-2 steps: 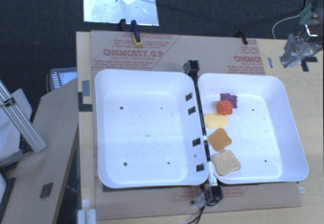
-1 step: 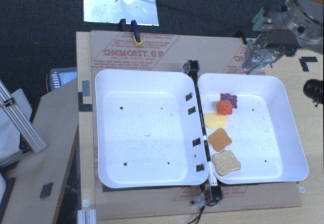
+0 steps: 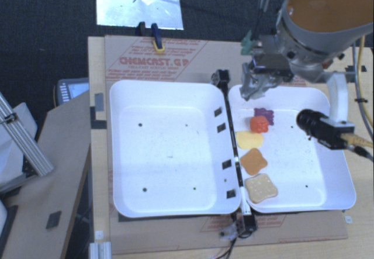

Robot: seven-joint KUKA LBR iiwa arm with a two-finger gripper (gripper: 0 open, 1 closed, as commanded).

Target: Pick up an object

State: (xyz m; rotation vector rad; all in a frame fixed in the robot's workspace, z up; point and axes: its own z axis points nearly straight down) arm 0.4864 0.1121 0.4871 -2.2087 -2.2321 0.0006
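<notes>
The right bin (image 3: 327,193) holds several small food-like pieces along its left side. A purple piece (image 3: 264,114) lies farthest back, with a red-orange piece (image 3: 259,124) just in front of it. A pale yellow flat piece (image 3: 249,140), an orange-brown flat piece (image 3: 253,161) and a tan toast-shaped piece (image 3: 260,187) follow toward the front. My gripper (image 3: 250,92) hangs above the bin's back left corner, behind and slightly left of the purple piece. Nothing shows between its fingers.
The left bin (image 3: 123,135) sits beside the right one, with black clips (image 3: 222,128) along the shared rim. A black cylindrical device (image 3: 318,126) juts over the right bin's right part. Both bins rest on a cardboard sheet (image 3: 155,59).
</notes>
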